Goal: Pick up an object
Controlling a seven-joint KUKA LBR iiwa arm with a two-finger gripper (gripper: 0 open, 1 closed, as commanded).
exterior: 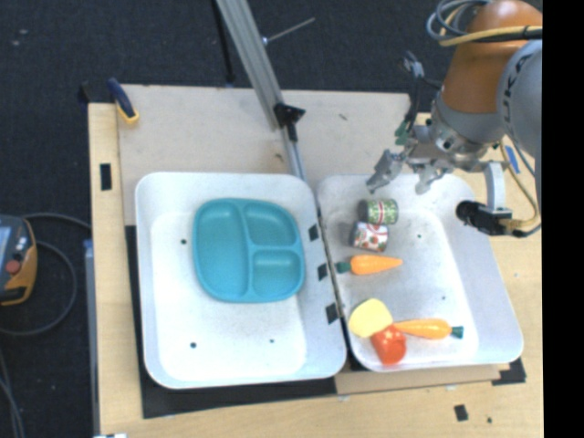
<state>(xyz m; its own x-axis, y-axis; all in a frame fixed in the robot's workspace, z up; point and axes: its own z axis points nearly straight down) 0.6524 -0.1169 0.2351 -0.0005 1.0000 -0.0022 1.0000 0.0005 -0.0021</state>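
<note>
The claw (400,178) hangs released, fingers spread, just above the green can (379,212) in the right bin (474,272). The can lies on its side, long axis left-right, touching a red-white can (370,236) below it; farther below lie a carrot (374,264), a lemon (370,318) and a tomato (389,345).

The bench (246,130) is a light brown board. Two white bins sit on it side by side, the left bin (164,327) and the right bin (479,308).
</note>
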